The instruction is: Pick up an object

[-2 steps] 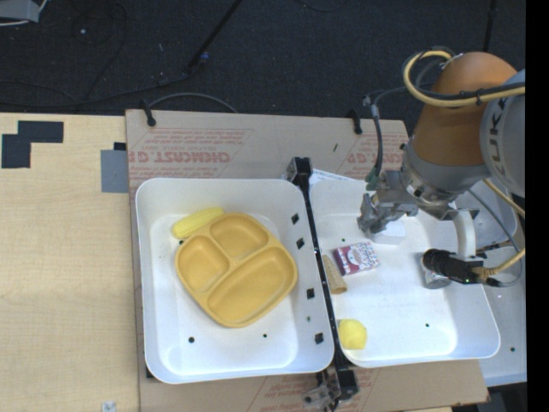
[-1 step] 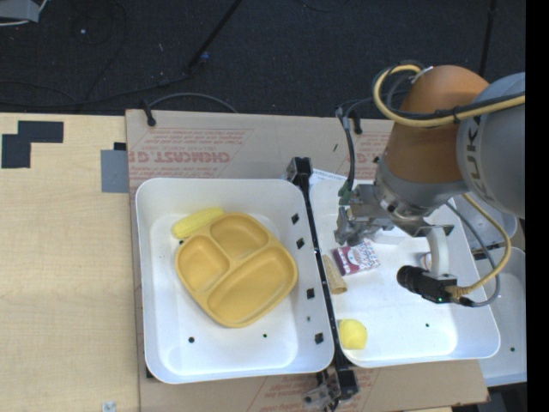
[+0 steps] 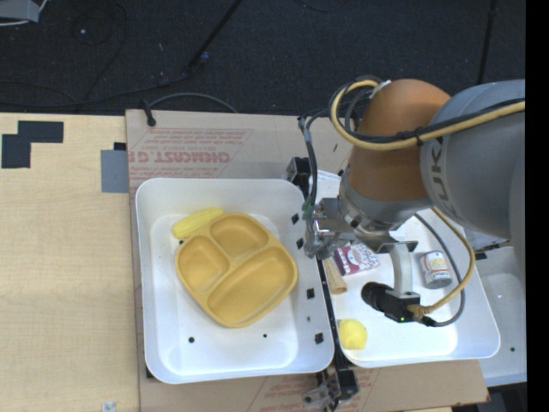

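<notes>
The arm's orange band and grey wrist hang over the right bin [image 3: 467,337]. My gripper [image 3: 319,234] sits low at that bin's left wall, beside the divider between the bins. A maroon and white packet [image 3: 353,259] lies just right of it, next to a tan block [image 3: 333,275]. A yellow ball [image 3: 352,334] rests near the bin's front left. A small silver can [image 3: 437,269] lies further right. In the left bin [image 3: 163,333] sits a yellow divided plate [image 3: 236,269] with a yellow banana-like piece [image 3: 196,222] behind it.
A black cable connector [image 3: 390,303] hangs from the wrist over the right bin's middle. Brown cardboard [image 3: 206,148] lies under both bins. A light wooden bench top [image 3: 60,264] stretches to the left.
</notes>
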{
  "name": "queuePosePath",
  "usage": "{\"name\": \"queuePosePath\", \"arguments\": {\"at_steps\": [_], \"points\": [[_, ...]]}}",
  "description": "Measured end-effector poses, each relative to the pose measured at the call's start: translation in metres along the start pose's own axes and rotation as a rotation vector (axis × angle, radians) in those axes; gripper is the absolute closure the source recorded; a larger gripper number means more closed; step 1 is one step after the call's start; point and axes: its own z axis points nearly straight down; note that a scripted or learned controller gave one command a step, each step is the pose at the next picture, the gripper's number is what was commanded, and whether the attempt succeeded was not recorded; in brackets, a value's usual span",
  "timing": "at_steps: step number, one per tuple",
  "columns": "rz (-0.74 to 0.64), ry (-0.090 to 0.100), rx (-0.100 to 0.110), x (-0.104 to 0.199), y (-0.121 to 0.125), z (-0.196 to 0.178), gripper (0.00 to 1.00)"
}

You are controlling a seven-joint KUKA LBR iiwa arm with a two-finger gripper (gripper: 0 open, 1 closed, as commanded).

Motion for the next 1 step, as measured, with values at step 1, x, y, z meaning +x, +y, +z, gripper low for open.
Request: {"name": "queuePosePath", "arguments": {"at_steps": [1], "points": [[-0.001,-0.001,0.002,0.0571,-0.0073,0.0165,1.0]]}}
